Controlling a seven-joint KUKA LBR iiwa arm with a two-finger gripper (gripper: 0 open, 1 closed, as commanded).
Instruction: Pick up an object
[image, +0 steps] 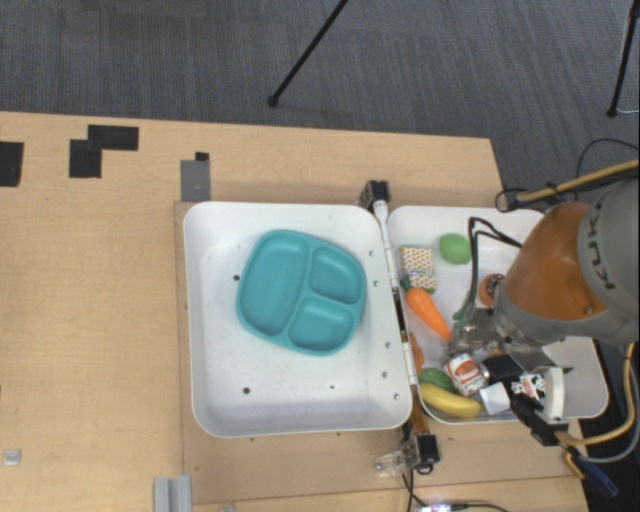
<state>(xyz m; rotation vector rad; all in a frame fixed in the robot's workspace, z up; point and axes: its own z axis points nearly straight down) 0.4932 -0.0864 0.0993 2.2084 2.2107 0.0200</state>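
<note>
Your arm (560, 270) reaches low into the right bin (590, 395); its gripper (470, 372), grip unreadable, hovers just right of the orange carrot (428, 312), whose long axis slants toward it; banana (450, 402) just below.

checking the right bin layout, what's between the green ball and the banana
In the camera view, an orange carrot lies between the green ball and the banana, with a small green piece just above the banana.

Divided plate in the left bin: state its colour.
Teal, a plain blue-green with no pattern; the divided plate shows clearly in the camera view, lying in the left bin.
</note>
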